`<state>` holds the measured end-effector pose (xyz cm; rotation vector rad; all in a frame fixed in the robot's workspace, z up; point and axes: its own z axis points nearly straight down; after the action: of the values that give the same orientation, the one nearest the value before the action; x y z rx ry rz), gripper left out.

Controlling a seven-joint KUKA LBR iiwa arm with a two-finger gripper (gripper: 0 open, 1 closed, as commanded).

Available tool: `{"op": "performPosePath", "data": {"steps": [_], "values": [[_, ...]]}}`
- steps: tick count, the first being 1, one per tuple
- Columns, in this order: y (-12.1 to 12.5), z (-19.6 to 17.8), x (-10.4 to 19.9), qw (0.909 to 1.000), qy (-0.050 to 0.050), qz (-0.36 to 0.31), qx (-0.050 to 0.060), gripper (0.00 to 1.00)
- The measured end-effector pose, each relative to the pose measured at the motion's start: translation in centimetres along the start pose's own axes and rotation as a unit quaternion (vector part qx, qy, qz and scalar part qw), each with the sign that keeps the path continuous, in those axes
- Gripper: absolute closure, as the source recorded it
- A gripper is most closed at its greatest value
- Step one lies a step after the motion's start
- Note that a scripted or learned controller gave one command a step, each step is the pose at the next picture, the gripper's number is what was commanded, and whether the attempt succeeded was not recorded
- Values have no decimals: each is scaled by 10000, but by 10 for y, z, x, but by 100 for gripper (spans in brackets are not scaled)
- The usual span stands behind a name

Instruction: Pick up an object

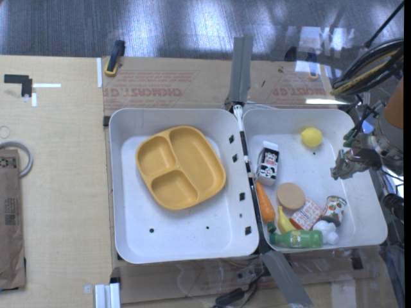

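My gripper (343, 169) hangs over the right edge of the right bin (359, 236), with no object seen between its fingers. In that bin lie a yellow ball (311, 137) at the back, a small black-and-white carton (268, 164), an orange carrot (265, 201), a tan round disc (291, 196), a red-and-white packet (307, 215), a small printed can (335, 208), a green bottle (297, 239) along the front wall and a yellow piece (283, 222) beside the disc. The ball sits left of the gripper and further back; the can lies just in front of it.
The left bin (122, 191) holds a yellow divided plate (180, 167). A grey divider post (241, 69) stands behind the bins. Black cables (369, 63) and the arm crowd the right side. A brown paper bag (9, 217) lies on the bench at far left.
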<state>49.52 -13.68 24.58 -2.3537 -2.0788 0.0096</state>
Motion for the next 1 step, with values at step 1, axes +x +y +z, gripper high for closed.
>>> {"op": "performPosePath", "data": {"steps": [1], "values": [[-11, -30, 46, 9930, 6, -1184, -17, 100]]}}
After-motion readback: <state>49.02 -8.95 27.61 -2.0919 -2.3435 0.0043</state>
